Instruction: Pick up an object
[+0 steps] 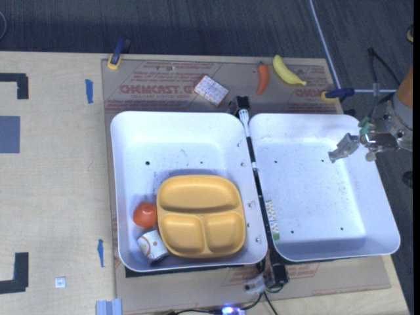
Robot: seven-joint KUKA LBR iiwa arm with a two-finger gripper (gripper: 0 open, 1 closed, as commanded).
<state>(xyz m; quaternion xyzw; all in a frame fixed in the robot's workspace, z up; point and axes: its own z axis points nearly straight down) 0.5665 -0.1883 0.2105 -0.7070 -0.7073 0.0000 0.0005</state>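
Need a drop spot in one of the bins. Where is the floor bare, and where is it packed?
The right bin has bare floor nearly wall to wall; the gripper hangs over its upper right part. In the left bin, the far half above the yellow tray is free. Its near half is crowded: the tray, with a tomato and a small cup wedged at its left.

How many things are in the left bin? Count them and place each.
3. A yellow tray fills the near middle of the left bin; a red ball touches its left edge; a small can lies at its near-left corner. More may hide beneath.
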